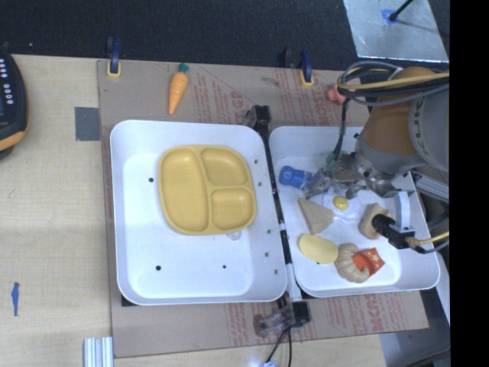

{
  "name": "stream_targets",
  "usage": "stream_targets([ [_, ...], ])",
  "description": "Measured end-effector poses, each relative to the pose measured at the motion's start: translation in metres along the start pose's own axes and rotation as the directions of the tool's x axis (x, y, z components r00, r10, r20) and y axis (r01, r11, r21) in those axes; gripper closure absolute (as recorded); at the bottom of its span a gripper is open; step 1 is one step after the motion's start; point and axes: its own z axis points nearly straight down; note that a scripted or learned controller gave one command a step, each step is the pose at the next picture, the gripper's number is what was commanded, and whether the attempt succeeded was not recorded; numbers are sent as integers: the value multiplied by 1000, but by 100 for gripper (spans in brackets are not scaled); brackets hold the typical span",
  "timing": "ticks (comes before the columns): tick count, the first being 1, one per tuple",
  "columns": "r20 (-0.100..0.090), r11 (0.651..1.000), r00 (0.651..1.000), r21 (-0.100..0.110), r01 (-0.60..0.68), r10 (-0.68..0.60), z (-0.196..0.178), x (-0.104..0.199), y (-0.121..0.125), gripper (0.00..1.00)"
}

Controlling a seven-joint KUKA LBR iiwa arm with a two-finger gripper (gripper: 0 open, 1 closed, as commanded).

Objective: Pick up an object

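White plastic makes the two bins: the left bin (137, 274) carries a yellow divided plate (206, 188) toward its far edge, and the grey arm (409, 128) reaches over the far right part of the right bin (428, 281). The gripper (348, 176) hangs low near the middle of the right bin; whether it is clenched or released I cannot tell. Around it lie a beige wedge (317, 216), a yellow lemon-shaped piece (318, 248) near the front edge, a blue object (293, 177) at the left wall, and a small red piece (370, 261).
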Motion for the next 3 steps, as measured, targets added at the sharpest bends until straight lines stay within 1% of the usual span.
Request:
stream_targets([
  [1,-6,999,1000,37,-5,5,-15,23,59,0],
  [2,-2,999,1000,37,0,1,-24,20,57,100],
  [3,-2,999,1000,38,2,-2,-24,21,58,0],
])
